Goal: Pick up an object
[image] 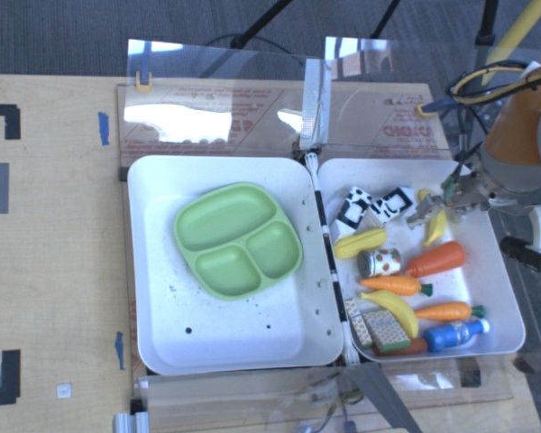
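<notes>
We see the left bin (pixel 153 332) with a green tray (pixel 237 239) mid-frame. In the right bin (pixel 509 318), the gripper (pixel 437 207) at upper right is clamped on a small banana (pixel 435 227), above the carrots (pixel 398 285).

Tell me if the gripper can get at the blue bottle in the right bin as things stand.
Probably yes. The blue bottle lies on top at the near edge of the right bin, with nothing over it. An orange carrot sits right beside it, so the gripper, now across the bin, has little side room.
</notes>
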### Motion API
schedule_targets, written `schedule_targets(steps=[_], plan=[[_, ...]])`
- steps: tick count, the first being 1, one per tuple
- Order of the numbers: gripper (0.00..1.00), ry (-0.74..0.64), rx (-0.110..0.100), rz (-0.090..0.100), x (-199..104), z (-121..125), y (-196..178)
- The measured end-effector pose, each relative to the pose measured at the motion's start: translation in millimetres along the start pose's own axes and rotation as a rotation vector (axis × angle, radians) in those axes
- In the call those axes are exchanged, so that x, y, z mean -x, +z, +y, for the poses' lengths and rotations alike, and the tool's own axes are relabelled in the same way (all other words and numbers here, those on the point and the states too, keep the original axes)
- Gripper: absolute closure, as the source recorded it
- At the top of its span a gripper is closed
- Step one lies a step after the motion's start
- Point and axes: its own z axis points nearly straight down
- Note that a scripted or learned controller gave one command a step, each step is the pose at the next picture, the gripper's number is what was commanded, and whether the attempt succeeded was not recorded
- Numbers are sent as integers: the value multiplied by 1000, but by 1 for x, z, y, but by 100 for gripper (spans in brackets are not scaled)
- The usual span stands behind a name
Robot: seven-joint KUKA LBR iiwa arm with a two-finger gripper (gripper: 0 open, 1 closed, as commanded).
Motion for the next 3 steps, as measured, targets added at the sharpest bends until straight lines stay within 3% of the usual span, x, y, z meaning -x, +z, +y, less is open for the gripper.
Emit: schedule_targets(steps=[1,2,3], plan=[[0,-29,0,9,1,0,12],[100,-29,1,-4,6,-1,2],[100,-30,4,-6,6,0,-8]])
